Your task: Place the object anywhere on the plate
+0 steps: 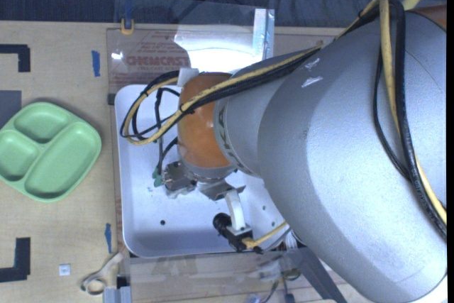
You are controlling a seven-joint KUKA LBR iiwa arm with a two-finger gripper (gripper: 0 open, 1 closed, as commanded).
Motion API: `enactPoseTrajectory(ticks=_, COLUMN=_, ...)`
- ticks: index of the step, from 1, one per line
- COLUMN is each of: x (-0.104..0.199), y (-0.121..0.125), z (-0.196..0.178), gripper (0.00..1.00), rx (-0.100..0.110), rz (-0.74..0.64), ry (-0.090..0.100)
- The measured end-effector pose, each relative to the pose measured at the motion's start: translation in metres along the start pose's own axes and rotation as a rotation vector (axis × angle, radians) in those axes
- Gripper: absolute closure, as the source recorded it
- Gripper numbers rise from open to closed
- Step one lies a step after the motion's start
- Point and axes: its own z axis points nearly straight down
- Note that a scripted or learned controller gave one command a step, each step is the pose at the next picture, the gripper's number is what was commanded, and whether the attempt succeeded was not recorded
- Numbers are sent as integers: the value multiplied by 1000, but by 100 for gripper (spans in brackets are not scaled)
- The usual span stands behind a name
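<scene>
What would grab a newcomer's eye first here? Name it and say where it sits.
The big grey arm fills the right side and reaches down into the white bin at centre, its orange band bright above the wrist. To the left, on the wooden bench, lies a pale green divided plate, apart from the bin.

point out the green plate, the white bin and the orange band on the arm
green plate [48, 150]: camera view, on the ridge between its compartments.
white bin [142, 216]: camera view, on the bare floor at its lower left.
orange band [198, 128]: camera view, on the middle of the band above the wrist.
</scene>
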Motion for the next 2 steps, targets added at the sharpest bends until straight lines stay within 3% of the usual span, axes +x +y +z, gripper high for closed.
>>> enactPoseTrajectory(ticks=1, x=-26, y=82, z=2, gripper=100, rx=-5, rz=142, ry=-1)
enactPoseTrajectory(ticks=2, x=-26, y=82, z=3, gripper=0, rx=-3, rz=141, ry=-1)
